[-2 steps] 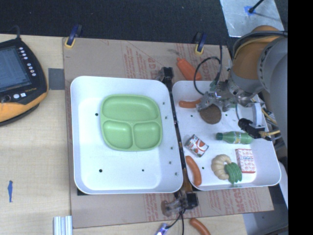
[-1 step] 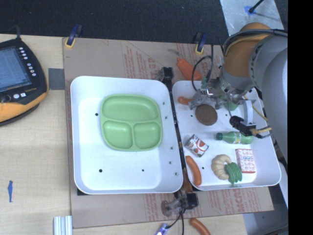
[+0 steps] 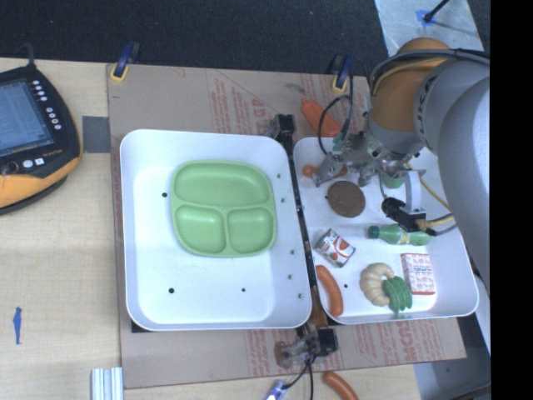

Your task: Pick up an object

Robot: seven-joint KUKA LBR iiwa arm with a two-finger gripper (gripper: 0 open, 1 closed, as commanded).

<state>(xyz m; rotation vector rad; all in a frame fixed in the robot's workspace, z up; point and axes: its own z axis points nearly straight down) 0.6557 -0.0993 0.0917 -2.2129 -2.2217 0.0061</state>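
Nearest the camera, a sausage [image 3: 340, 382] is seen lying on the cardboard sheet [image 3: 208, 365], outside the bins. Just beyond it, at the near-left corner of the right bin [image 3: 466, 300], a second hot-dog sausage [image 3: 331, 290] is laid along the bin wall. To its right a cream-coloured garlic bulb [image 3: 377, 282] is touched by a green leafy piece [image 3: 398, 293], and a red-and-white carton [image 3: 418, 273] is set just right of them. Slightly farther, a small red-and-white packet [image 3: 335, 247] is found near the left wall, and a green bottle [image 3: 400, 236] is laid on its side toward the right.

The left bin [image 3: 141, 290] is occupied by a green divided plate [image 3: 223, 207], placed toward its far half.

Farther in the right bin, a brown round disc [image 3: 345, 198] is seen — directly below the gripper [image 3: 363, 167], which is lowered over the bin's far part. Whether anything is gripped cannot be told; the claw's width is not resolved. An orange carrot [image 3: 319, 117] lies beyond the bin's far edge. At far left, a teach pendant [image 3: 33, 136] rests on the bench.
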